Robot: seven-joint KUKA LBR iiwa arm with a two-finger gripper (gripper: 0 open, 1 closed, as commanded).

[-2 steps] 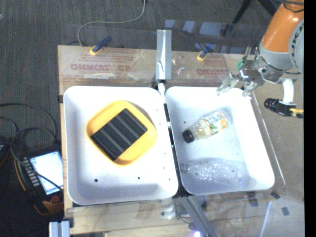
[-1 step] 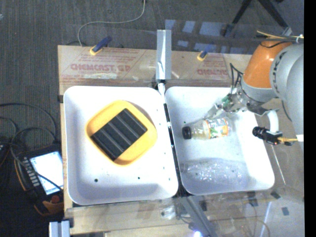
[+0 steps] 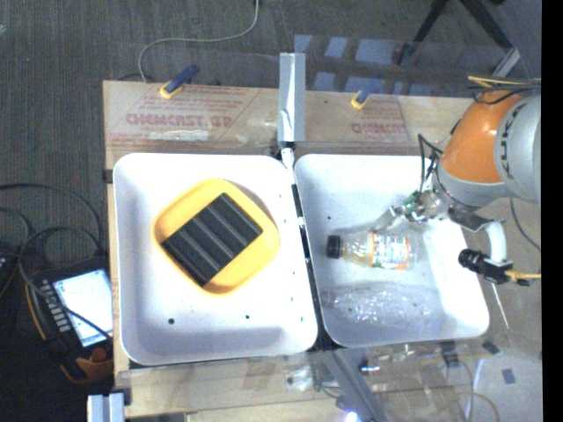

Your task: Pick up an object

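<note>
While poised in the right bin (image 3: 457, 319), end effector (image 3: 410, 207) just above bottle (image 3: 374, 250), finger spread indiscernible.

In the left bin (image 3: 132, 236) lies a yellow dish (image 3: 176, 214) with a black ribbed insert. In the right bin (image 3: 457, 315) a clear bottle (image 3: 374, 250) lies on its side, dark cap pointing left. The gripper (image 3: 412, 207) hangs near the bottle's base, perhaps touching it.

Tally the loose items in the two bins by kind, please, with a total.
Yellow tray-like item with a black ribbed top, left bin: 1
Clear bottle with a black cap, lying on its side, right bin: 1
Total: 2
</note>
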